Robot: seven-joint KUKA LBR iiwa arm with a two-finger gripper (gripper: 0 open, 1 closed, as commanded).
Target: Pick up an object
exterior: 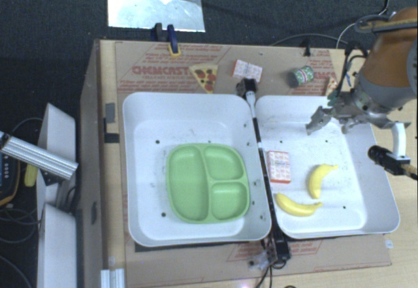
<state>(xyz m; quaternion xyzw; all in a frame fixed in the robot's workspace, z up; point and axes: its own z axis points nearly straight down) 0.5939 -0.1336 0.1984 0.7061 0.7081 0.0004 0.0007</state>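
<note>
Gripper [324, 118], fingers spread and holding nothing, over right bin's [379, 215] far edge. Two bananas [307, 194] and small box [279, 166] near front edge; green plate [208, 183] in left bin [140, 149].

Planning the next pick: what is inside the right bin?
The right bin holds two bananas and a small red-and-white box. The gripper covers part of its far floor.

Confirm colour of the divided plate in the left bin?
Light green, plain, no pattern: the divided plate shows clearly in the camera view.

Two white bins [196, 107], two bananas [320, 177], one green divided plate [208, 183], one small box [279, 166]
</note>
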